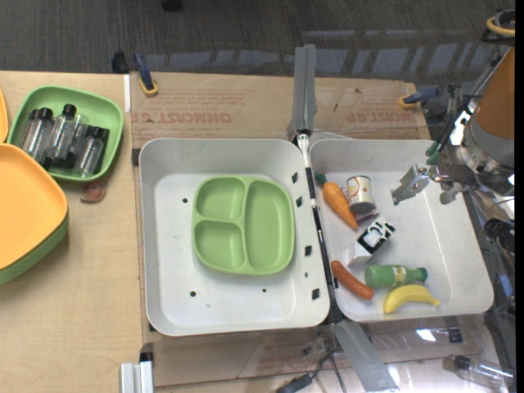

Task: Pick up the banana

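Now my gripper [426, 180] hangs empty, jaws apart, at the far right of the bin [475, 244], and the banana [411, 298] lies nearer, long axis left-right.

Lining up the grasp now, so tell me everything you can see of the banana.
The banana is yellow, smooth and curved, lying flat in the right bin near its front edge, ends turned up toward the green bottle just behind it. They look to touch or nearly so. It seems whole and unpeeled. The gripper is well away, nearer the bin's far side.
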Motion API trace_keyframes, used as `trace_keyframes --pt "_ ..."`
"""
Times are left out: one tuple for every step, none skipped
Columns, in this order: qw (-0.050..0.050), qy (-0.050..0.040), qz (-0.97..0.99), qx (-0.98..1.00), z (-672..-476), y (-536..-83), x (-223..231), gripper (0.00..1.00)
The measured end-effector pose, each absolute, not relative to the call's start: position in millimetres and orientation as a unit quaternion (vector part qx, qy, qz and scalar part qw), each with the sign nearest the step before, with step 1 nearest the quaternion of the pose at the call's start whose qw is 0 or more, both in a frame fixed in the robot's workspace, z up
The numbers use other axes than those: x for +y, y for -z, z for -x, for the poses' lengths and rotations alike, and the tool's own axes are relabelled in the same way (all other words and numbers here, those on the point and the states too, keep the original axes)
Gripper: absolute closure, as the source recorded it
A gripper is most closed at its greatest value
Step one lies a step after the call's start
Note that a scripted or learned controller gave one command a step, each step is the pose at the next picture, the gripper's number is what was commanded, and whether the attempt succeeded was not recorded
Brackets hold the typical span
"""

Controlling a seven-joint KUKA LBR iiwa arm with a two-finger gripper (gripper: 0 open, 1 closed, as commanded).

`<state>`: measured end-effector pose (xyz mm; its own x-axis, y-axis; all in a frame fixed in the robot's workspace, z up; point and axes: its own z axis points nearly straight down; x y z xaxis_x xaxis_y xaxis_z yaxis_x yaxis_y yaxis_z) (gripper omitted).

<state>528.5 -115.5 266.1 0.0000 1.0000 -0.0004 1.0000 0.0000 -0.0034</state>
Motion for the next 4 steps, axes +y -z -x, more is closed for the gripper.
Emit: trace_keyframes --pt "0.002 -0.0025 0.708 -0.706 -528.7 -274 -116 1.00" --pt "0.001 -0.0006 0.621 -0.784 -477.8 -245 -175 1.00" --pt "0.000 -0.0002 0.550 -0.835 -478.1 -235 -222 1.00" --pt "-0.001 -0.0004 0.522 -0.853 -547.1 -397 -222 1.00"
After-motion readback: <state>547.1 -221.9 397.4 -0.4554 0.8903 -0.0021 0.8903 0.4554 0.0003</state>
